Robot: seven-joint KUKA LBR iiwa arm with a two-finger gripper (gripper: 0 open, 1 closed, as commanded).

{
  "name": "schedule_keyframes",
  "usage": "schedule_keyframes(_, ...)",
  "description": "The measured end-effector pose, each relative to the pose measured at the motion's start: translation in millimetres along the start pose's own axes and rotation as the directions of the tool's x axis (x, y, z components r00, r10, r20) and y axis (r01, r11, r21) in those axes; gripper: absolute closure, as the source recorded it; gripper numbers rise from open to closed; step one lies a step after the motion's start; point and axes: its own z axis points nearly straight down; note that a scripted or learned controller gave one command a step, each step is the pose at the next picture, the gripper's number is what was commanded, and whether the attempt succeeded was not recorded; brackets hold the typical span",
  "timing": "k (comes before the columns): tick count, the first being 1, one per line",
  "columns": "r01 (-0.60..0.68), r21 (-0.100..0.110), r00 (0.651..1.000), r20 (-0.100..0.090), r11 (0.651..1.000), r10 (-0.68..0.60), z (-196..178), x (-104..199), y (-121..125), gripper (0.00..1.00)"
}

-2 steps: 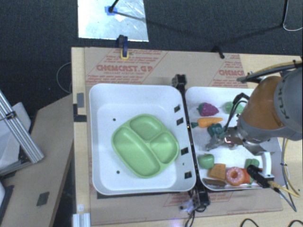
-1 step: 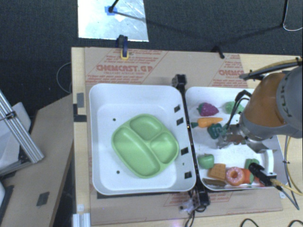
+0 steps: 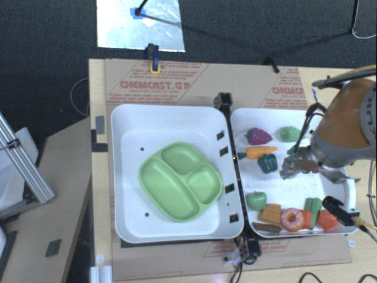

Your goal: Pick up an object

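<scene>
A cardboard-covered bench (image 3: 177, 81) carries two white bins, right of frame centre holding toy food. The gripper (image 3: 291, 167) hangs over the right bin (image 3: 306, 184); whether it is spread or pressed together, I cannot tell. The dark green pepper (image 3: 267, 163) lies just left of it, with bare floor below for approach.

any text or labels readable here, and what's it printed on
"CHEMCAST GP" in red on the brown sheet under the bins, behind the left bin.
The same red print repeats behind the right bin, near, too blurred to read fully.
Fainter red print at the sheet's front edge is unreadable.
</scene>
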Motion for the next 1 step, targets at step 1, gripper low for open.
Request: schedule_keyframes(1, 0.005, -0.002, 1.000, 0.000, 1.000, -0.005, -53.6, 0.7, 12.3, 1.00)
